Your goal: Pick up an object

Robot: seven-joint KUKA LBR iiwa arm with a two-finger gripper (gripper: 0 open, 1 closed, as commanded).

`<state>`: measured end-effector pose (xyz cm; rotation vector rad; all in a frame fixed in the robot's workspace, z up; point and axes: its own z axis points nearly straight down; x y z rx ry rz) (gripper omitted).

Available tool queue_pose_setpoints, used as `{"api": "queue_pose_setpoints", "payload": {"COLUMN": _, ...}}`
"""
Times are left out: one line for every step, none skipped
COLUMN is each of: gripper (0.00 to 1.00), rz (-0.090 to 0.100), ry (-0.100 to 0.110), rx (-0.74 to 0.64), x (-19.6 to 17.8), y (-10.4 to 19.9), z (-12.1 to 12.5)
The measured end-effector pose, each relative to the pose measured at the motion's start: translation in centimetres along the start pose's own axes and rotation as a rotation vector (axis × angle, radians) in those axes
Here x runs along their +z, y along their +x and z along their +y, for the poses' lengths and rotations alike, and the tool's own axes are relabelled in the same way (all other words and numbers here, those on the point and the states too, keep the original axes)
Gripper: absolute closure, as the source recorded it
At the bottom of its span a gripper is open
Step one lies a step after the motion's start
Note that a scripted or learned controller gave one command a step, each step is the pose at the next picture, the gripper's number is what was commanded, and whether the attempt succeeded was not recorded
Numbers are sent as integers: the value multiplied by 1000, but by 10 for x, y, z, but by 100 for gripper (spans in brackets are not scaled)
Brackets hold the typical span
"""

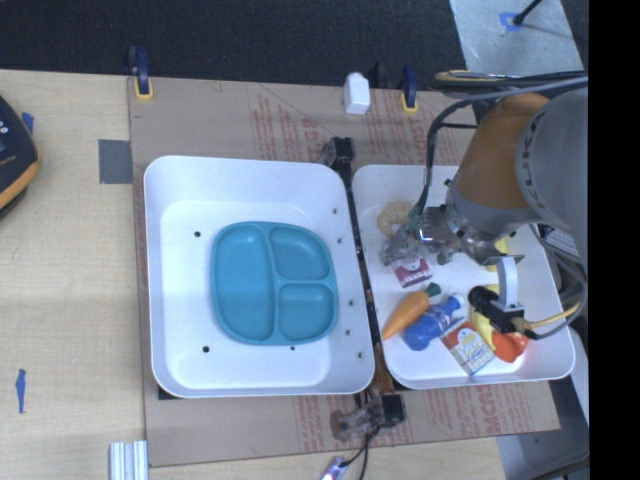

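Camera view: tool point(418, 236) low in right white bin point(560, 368), grip state indeterminable; small maroon packet point(411, 272) just below tool.

Fixed overhead camera, angled down on both white bins point(160, 268), arm point(520, 168) entering from right

Blue divided tray point(274, 281), white bins point(170, 268), orange carrot point(406, 311), blue bottle point(432, 325).

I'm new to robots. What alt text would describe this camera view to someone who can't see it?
A grey and orange robot arm lowers its end effector into the right bin, among a toy carrot, a blue bottle and other small items. The left bin holds a blue divided plate.
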<state>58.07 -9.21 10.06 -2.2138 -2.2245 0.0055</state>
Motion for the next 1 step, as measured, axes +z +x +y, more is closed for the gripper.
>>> {"api": "queue_pose_setpoints", "payload": {"gripper": 100, "rz": 0, "ry": 2, "rx": -2, "x": -10, "y": -1, "z": 0}}
